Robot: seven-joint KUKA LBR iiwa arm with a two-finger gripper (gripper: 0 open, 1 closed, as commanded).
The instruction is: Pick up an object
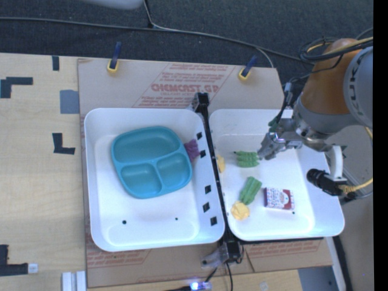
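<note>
Claw [267, 151] low in right bin [303, 223], beside green toy [246, 158].

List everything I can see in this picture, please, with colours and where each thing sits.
bins: two, white, side by side on the bench
divided plate: one, blue, left bin
small object: one, purple, left bin, by the plate's right edge
toy: one, green, right bin, next to the gripper
corn-like toy: one, green and yellow, right bin
small box: one, red and white, right bin
clamps: two, yellow and blue, cardboard's far edge
arm: one, grey and orange, from the right
gripper: one, over right bin
</note>
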